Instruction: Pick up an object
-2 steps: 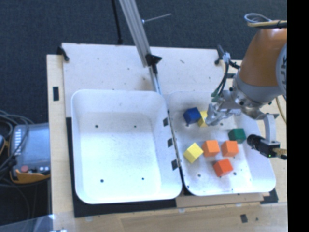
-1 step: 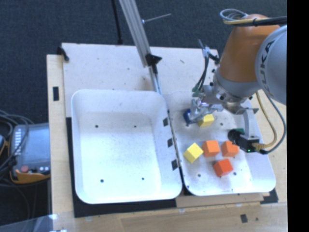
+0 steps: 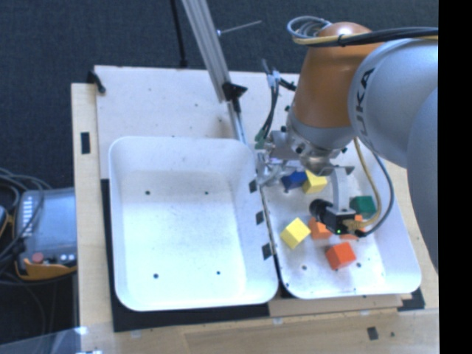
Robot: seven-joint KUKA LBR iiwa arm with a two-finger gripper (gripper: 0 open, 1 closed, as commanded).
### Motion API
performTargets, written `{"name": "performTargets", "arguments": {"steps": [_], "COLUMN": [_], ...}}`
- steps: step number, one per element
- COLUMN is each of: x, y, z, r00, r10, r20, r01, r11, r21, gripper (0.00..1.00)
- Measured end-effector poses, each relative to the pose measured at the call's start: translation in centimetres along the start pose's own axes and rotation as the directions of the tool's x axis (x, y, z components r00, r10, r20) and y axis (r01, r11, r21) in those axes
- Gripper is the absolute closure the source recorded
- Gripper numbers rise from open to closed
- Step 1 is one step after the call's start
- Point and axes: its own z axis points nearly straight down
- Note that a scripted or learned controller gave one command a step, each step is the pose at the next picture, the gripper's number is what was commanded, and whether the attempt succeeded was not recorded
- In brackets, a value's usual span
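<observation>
My arm (image 3: 369, 87) hung over the right bin (image 3: 391, 271) | yellow cube (image 3: 296, 233) and orange cube (image 3: 340, 255) lay there | left bin (image 3: 184, 220) sat beside it

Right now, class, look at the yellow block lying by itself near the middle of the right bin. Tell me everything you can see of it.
The yellow block is a small cube-like piece, plain bright yellow, with a matte look and no markings visible. It sits turned cornerwise to the bin's edges, lying on the white floor of the right bin, close to the wall dividing the two bins. Nothing appears to touch it. An orange piece lies just to its right.
</observation>
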Motion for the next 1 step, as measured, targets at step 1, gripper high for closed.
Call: {"name": "performTargets", "arguments": {"steps": [1], "x": [5.37], "y": [0.21], "z": [-0.37], "r00": [1.000], "r10": [0.000], "r20": [0.000], "r01": [0.000], "r11": [1.000], "r21": [-0.002], "gripper": [1.00]}}
